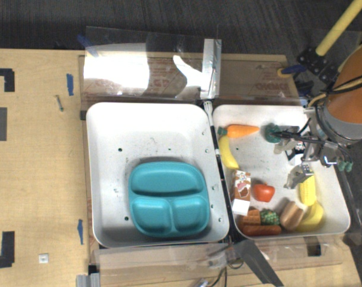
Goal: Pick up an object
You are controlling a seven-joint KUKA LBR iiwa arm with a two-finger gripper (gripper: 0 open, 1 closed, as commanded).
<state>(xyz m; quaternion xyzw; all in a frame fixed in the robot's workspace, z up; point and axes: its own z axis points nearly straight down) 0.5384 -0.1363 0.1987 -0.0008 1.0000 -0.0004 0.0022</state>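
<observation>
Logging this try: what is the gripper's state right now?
Two-finger gripper: low in the right white bin, just above the yellow corn cob; open or shut cannot be told, and nothing visibly sits in its grasp.

bright, even | glare on clear sheet [133, 70] | soft focus | faint shadows

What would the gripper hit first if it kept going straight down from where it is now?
Probably the corn cob: the gripper hangs right at its upper end in the right bin. Height above the cob is hard to judge from this slanted view.
</observation>
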